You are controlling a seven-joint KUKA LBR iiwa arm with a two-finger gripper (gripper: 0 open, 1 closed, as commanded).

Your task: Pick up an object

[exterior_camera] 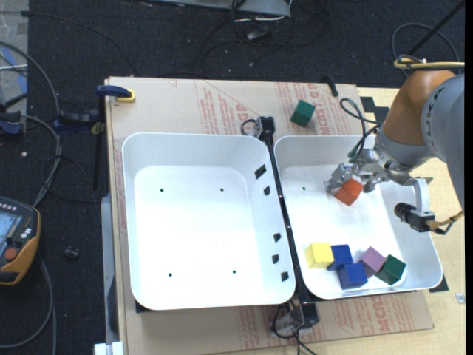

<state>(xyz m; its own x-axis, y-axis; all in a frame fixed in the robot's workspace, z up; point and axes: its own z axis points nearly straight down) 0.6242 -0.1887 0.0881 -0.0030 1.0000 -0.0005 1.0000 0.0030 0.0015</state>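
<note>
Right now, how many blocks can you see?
7. Yellow block, two blue blocks, purple block and green block in the right bin's near end; orange block at the gripper; another green block on the bench. The arm may hide more.

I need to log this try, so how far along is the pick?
Done: the gripper has reached the orange block in the right bin. In hand: the block sits at its fingertips, seemingly gripped, though lift-off is unclear. Left: raising it clear; the yellow block and others lie untouched.

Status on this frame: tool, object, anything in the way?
Tool over right bin, orange block at its tip; grip unclear. Yellow, blue, purple, green blocks clustered at near wall, apart from it. Green cube outside bins.
</note>
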